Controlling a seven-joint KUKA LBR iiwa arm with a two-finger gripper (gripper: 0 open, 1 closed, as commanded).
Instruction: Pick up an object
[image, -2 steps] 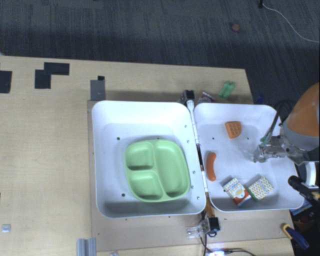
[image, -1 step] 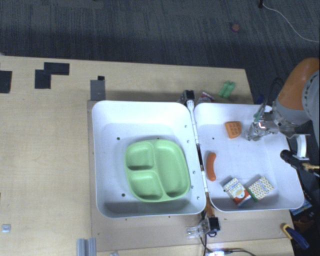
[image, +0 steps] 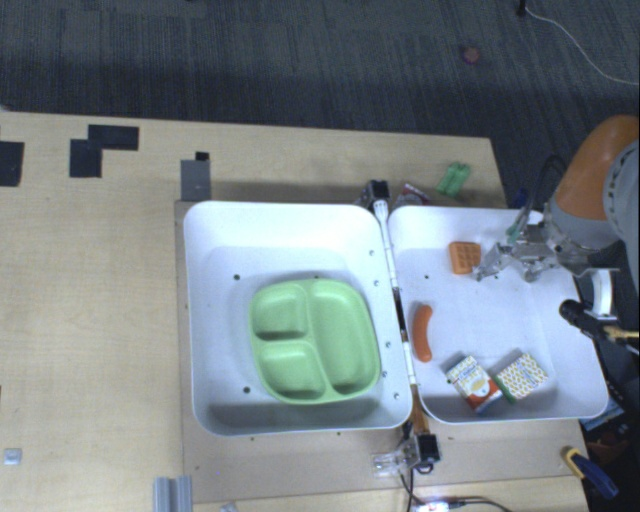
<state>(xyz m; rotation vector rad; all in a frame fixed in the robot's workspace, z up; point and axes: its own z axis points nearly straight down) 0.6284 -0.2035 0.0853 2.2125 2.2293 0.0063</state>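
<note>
Gripper (image: 500, 262) at right of frame hovers beside an orange, square waffle-like piece (image: 463, 257) with a gridded face; its fingers look spread, pinching nothing.

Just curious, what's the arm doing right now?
Gripper over right bin, beside waffle, holding nothing. Sausage, two cartons lie apart.

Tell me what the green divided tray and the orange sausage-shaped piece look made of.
The green tray looks like moulded plastic: uniform pale colour, rounded compartment walls, matte with a soft sheen. The sausage-shaped piece is probably plastic or rubbery toy food: an even orange-red with smooth rounded ends. Its hardness can't be judged from here.
</note>
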